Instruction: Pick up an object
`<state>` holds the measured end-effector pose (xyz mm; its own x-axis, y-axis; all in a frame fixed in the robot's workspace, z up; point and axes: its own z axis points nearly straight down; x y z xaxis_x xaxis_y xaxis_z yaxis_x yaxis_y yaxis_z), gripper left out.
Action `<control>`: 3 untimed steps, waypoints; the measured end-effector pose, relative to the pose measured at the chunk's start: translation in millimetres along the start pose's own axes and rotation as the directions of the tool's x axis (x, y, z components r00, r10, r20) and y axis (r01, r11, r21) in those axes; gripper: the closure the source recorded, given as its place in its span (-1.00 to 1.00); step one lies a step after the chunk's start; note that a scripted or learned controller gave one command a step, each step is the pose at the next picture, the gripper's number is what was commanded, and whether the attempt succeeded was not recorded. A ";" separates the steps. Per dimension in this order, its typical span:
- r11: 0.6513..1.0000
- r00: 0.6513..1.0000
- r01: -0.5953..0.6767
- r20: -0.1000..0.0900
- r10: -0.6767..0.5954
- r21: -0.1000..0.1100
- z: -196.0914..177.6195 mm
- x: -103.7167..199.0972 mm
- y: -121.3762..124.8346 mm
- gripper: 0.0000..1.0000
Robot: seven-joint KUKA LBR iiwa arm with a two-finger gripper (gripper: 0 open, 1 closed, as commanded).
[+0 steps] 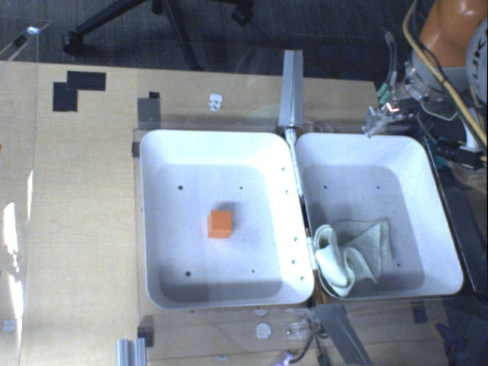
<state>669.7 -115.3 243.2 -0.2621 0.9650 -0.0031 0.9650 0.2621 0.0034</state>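
An orange cube (220, 224) sits near the middle of the left bin (164, 204). A crumpled pale green cloth (352, 254) lies in the front left corner of the right bin (415, 197). My gripper (383, 111) hangs at the back edge of the right bin, near its far right corner, well away from both the cloth and the cube. Nothing shows between its tips, and its fingers are too small and cluttered by cables to read.
A grey metal divider post (290, 90) stands at the back between the two bins. The arm's orange band (450, 14) and cables crowd the top right. Wooden benchtop (76, 204) spreads to the left, with black markers (76, 88) on it.
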 end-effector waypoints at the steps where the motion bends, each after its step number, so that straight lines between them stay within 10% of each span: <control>1: 1.000 1.000 0.025 -0.001 -0.025 -0.001 3.6 25.0 6.9 1.00; 3: 0.997 0.997 0.074 0.000 -0.074 -0.002 2.1 30.0 8.4 1.00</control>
<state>670.0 -84.1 241.0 -0.3326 0.9431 -0.0030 0.9431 0.3326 0.0052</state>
